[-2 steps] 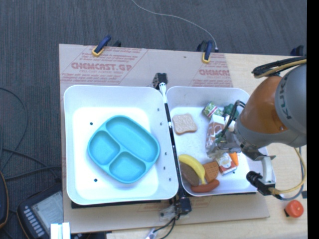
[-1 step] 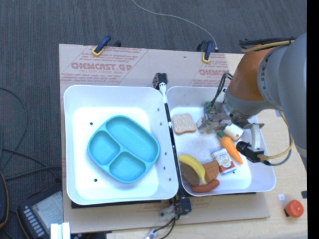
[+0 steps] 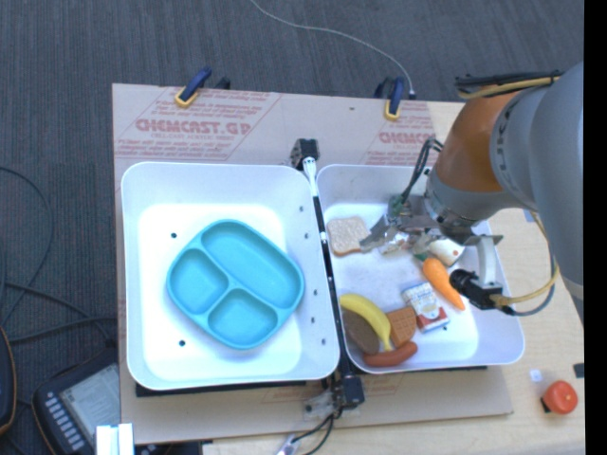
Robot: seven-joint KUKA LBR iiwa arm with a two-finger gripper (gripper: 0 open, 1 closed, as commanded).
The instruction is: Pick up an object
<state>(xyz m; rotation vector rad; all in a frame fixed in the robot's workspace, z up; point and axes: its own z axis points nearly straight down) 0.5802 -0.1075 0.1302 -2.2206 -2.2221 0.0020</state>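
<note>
Gripper looks spread, nothing between the fingers as far as I can tell. Toast slice sits right beside it at 9 o'clock in the right bin. Flat slice, so fingers could just skid off.

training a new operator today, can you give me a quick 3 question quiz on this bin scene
1. True or false: the blue divided plate lies in the same bin as the banana.
2. Multiple choice: the end effector hangs nearest which item? A) the sausage B) the slice of bread C) the blue divided plate
3. Fill in: the carrot lies in the ____ bin as the camera sees it.

Key
1. False: the plate is in the left bin, the banana in the right bin.
2. B
3. right
</note>
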